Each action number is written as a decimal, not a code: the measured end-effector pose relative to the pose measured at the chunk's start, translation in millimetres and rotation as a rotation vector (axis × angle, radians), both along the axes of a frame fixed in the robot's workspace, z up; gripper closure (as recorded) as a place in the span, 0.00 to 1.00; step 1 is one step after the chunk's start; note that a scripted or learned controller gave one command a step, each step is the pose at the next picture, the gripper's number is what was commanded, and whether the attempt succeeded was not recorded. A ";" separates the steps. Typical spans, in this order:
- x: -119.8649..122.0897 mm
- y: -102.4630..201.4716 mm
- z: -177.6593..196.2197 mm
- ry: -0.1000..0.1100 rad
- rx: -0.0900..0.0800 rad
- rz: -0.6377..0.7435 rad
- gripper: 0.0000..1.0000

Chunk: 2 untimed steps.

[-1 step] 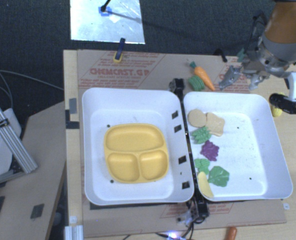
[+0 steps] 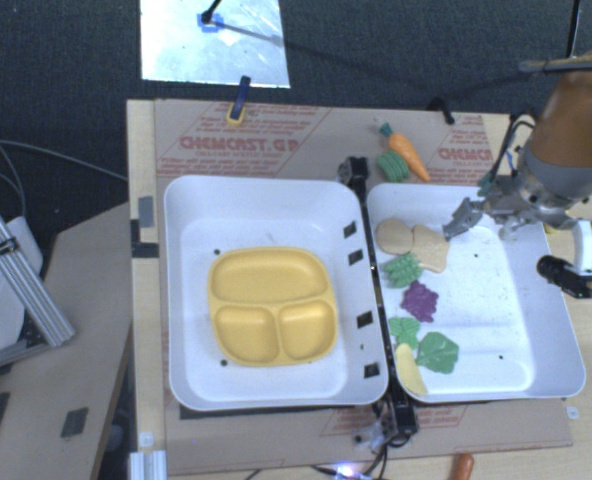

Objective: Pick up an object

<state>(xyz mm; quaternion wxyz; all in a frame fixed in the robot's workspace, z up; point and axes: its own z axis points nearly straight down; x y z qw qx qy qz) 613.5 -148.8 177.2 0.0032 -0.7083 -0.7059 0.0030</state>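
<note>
So the arm (image 2: 576,118) comes in from the right, grey with that orange band, and its gripper (image 2: 481,218) hangs over the upper part of the right bin (image 2: 551,353). The jaws look apart, one finger (image 2: 463,218) pointing left toward the food pile and the other a bit further right, with nothing between them. The view is fuzzy there, so I'd call it probably open rather than swear to it.

All the pickable stuff sits along the left side of the right bin. From the top: a round tan cookie-like piece (image 2: 393,235), touching a paler toast-shaped piece (image 2: 431,250) just to its right (that one is the nearest thing to the gripper's left finger). Below them is a small green bumpy piece (image 2: 401,268), then a purple grape bunch (image 2: 420,301), then a small green leafy bit (image 2: 403,328), a bigger green leaf (image 2: 438,352) and a yellow wedge (image 2: 409,370) tucked against the bottom-left corner.

The left bin (image 2: 181,298) holds a yellow divided plate (image 2: 272,303), three compartments, lying flat around the middle.

Outside the bins, a toy carrot (image 2: 406,151) with a green chunk beside it lies on the cardboard sheet (image 2: 306,138) behind the right bin.
</note>
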 end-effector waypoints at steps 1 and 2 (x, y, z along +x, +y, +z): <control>-77.3 -23.3 -79.5 0.003 0.001 -0.001 0.00; -129.1 26.4 -93.7 -0.006 0.003 0.004 0.00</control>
